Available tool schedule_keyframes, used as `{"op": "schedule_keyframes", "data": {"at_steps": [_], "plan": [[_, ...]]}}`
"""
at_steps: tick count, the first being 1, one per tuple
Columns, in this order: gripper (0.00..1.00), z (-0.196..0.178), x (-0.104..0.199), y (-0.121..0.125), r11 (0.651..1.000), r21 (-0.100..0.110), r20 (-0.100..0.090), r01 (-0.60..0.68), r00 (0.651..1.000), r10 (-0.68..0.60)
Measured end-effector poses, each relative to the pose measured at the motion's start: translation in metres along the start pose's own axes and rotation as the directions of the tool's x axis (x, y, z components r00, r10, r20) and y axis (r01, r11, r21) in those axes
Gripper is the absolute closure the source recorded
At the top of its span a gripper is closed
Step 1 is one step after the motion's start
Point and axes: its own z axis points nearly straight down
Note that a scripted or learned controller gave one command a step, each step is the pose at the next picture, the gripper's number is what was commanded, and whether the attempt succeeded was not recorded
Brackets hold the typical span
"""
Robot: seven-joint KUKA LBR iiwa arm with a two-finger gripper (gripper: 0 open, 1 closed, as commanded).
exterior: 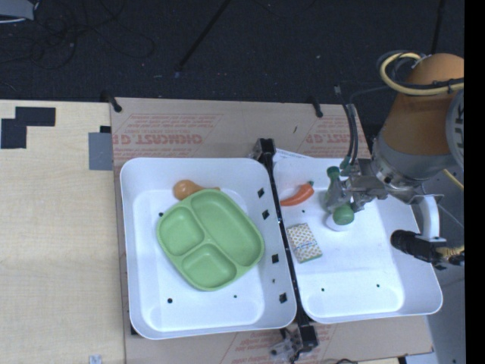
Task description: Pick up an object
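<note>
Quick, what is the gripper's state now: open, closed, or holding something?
Gripper: low in the right bin, at a green object; state cannot be told.

Grey arm [420, 139] reaches from right, wrist bent down, gripper [339, 203] low.

From my remote station I can read one piece of lettering: a reddish printed line on the cardboard sheet [189, 131], just beyond the far rim of the left bin [144, 180]. It appears reversed or upside down to this camera (roughly "DEMCOZT GE", and I cannot confirm the letters). Similar red print shows on the cardboard beyond the right bin [409, 294] and below the left bin's near rim, too faint to read.
</note>
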Motion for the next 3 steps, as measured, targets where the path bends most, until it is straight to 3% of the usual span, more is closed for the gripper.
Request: {"op": "schedule_keyframes", "data": {"at_steps": [3], "plan": [[1.0, 0.013, 0.135, -0.026, 1.0, -0.003, 0.0, 0.002, 1.0, -0.002]]}}
